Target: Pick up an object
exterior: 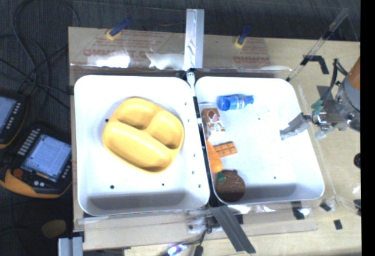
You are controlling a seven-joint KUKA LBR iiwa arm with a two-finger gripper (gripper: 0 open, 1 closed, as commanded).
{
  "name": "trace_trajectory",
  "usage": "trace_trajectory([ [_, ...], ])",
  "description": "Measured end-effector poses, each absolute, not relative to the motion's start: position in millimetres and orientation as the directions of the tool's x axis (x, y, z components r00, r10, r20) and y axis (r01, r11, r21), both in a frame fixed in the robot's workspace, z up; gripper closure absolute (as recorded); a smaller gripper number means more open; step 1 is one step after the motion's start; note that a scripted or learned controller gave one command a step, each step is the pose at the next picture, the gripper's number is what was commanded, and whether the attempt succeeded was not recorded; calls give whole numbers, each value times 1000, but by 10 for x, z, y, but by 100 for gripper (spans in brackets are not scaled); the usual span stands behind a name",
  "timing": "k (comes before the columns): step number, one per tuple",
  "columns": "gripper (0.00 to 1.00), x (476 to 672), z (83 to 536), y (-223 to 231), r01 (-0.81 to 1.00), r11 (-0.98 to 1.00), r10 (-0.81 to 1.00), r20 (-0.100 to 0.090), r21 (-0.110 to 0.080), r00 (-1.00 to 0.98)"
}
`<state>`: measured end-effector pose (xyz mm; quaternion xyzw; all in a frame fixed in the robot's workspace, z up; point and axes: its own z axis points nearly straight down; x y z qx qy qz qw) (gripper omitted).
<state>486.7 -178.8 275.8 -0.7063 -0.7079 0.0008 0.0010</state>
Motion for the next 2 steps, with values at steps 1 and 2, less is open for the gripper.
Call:
trace_trajectory([
  [1,0,5227,1897,-1249,992,129,992,1,-3,-129],
  [2,0,5007,3090,-696,974,224,974,0,-1,-224],
])
